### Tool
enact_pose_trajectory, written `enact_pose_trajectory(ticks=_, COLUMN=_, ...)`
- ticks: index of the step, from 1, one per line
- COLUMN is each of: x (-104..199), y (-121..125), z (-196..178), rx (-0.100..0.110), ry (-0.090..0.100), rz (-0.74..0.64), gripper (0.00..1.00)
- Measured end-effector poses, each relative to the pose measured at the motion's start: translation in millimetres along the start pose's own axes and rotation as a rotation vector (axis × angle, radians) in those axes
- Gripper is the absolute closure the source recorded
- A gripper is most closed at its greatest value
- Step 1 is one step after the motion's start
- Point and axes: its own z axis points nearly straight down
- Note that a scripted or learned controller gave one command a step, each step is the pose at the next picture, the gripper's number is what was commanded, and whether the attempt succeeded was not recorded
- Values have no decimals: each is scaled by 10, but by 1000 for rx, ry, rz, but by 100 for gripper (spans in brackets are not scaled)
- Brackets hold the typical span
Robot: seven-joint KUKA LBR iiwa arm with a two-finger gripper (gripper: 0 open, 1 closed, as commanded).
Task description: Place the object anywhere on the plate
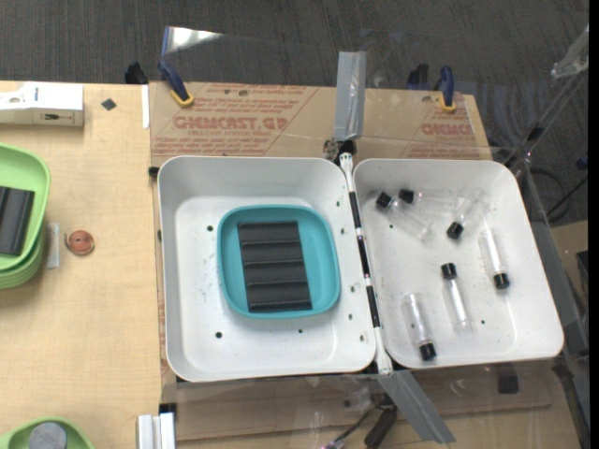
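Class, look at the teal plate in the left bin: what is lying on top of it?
A dark ribbed insert lies on the teal plate, covering its middle; the plate's surface beneath it is hidden.

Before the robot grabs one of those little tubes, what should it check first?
1. Plate ready: the teal plate sits flat in the left bin. Ok.
2. Room on the plate: a black ribbed insert covers its middle, and nothing else lies on it. Ok.
3. Tubes to pick: several clear vials with black caps lie in the right bin. Ok.
4. An easy one: the vial near the front lies apart from the others. Ok.
5. Crowded ones: the vials near the back lie close together, so they look harder to grab. Not ok.
6. Gripper ready to grab: cannot tell.
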Motion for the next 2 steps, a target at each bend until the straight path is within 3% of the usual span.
enact_pose_trajectory(ticks=1, x=29, y=185, z=5, rx=1, ry=0, rz=118, gripper=0)
enact_pose_trajectory(ticks=2, x=-8, y=177, z=11, rx=3, ry=-1, rz=252, gripper=0)
